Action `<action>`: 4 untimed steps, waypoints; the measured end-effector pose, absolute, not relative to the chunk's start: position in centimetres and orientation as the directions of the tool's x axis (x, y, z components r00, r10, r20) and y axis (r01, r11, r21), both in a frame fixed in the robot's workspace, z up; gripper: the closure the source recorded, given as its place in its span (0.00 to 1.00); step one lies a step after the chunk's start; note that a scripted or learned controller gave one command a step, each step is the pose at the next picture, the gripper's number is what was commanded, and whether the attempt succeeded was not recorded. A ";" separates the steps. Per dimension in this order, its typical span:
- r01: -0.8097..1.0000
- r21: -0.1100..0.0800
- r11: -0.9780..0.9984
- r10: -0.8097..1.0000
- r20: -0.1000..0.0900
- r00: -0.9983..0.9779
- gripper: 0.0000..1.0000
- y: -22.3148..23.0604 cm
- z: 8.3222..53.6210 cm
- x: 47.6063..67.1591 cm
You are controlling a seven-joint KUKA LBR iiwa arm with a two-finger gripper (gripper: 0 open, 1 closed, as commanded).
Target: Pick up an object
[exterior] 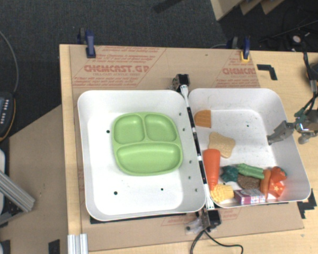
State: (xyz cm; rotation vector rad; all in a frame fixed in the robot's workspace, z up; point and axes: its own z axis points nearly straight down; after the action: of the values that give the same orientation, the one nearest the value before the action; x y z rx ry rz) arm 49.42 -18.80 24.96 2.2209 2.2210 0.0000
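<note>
Toy foods, the pickable objects, lie in the right bin (275,107): an orange slice (203,118), a tan cracker (222,144), a carrot (212,166), corn (221,193), a green piece (247,170) and a red-orange piece (276,182). The left bin (95,142) holds a green divided plate (147,143). The gripper (286,129) sits at the right bin's right rim; whether it is spread or closed cannot be told.

Little of arm in frame, at right edge over right bin. Gripper (302,127): dull grey metal, angular, small parts. One flat grey finger (278,133), wedge-shaped, pale on upper face. Thin greenish cable (308,108) along upper part. Dark fittings and a black cable loop above. Screws and markings too small to make out.
</note>
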 end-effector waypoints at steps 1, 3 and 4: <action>1.000 -0.013 0.006 1.000 0.007 -0.006 0.00 -10.9 10.2 49.6; 1.000 0.007 0.002 1.000 -0.004 -0.002 0.00 -14.2 8.6 54.5; 1.000 -0.004 -0.002 1.000 0.002 0.002 0.00 -13.5 8.4 48.7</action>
State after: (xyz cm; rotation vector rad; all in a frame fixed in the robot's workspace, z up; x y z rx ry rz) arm 48.74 -13.51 8.44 2.2270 2.2222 -0.0027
